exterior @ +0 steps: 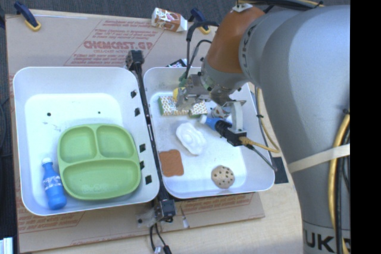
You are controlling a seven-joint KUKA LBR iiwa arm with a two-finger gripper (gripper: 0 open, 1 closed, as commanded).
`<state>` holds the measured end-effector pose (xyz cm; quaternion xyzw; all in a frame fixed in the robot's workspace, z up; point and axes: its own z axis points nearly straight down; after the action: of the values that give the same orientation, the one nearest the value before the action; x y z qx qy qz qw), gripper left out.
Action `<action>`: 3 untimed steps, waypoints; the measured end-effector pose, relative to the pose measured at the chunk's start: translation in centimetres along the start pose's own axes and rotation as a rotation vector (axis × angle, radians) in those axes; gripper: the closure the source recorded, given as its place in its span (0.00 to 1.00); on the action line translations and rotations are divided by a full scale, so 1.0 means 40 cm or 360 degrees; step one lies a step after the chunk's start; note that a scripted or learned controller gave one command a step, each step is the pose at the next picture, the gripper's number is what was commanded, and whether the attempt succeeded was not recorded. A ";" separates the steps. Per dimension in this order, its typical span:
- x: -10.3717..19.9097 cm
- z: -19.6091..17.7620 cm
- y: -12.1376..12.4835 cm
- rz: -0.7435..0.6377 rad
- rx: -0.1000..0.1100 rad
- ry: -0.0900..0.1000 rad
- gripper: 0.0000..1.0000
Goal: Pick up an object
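Nearest you, at the front of the right bin (262, 182), a tan perforated ball (223, 176) sat on the white floor, and just to its left lay a flat brown square pad (171, 162). Across the divider, the left bin (24, 128) held a green divided tray (98, 161), with a small blue bottle (52, 184) touching the tray's front left edge.

Further in, near the middle of the right bin, you had a white crumpled object (190, 137) lying apart from the ball and the pad. Behind it, a blue marker-like item (213, 122) lay just beside the arm's tooling, and a dotted green-and-white packet (169, 104) rested close to the divider.

The gripper (195, 98) hung low over the back of the right bin, right at the packet's inner end. You could not tell from this angle how its fingers stood, nor whether anything sat between them. The orange band (229, 44) rose behind it.

Beyond the bins, a small snack wrapper (166, 19) lay on the cardboard sheet (107, 44), and a blue clamp (27, 15) gripped the far left corner.
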<state>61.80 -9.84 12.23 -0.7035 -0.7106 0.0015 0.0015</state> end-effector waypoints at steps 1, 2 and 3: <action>0.000 0.000 0.000 0.0000 0.0001 -0.0001 0.00; 0.001 -0.025 0.001 -0.0002 0.0001 0.0000 1.00; 0.002 -0.051 0.001 -0.0005 0.0000 0.0001 1.00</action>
<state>61.87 -9.78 14.26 -0.7025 -0.7117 0.0014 0.0017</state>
